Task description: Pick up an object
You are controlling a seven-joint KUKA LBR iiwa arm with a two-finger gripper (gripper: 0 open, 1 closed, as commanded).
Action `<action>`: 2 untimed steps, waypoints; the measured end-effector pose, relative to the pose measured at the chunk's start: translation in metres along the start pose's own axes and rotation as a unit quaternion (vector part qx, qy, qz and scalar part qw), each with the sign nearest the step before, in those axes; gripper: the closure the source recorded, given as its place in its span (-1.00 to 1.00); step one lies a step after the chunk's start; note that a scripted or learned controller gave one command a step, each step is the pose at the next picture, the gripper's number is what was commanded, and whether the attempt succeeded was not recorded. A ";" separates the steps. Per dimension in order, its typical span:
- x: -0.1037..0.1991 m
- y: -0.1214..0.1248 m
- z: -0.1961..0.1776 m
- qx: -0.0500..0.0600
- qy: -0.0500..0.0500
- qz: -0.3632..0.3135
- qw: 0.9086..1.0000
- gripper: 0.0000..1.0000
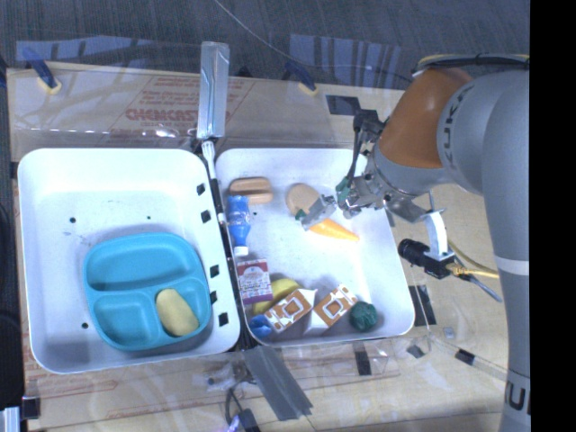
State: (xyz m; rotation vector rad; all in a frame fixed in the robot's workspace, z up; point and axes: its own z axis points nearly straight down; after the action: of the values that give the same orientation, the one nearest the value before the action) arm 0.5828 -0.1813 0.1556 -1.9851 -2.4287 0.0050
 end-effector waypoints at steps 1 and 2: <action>-0.035 0.035 0.058 -0.007 -0.001 0.128 0.992 -1.00; 0.020 0.056 0.063 -0.001 0.001 0.072 0.997 -1.00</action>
State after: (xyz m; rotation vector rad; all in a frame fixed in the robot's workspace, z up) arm 0.6331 -0.1507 0.0921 -2.1544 -2.2806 0.0002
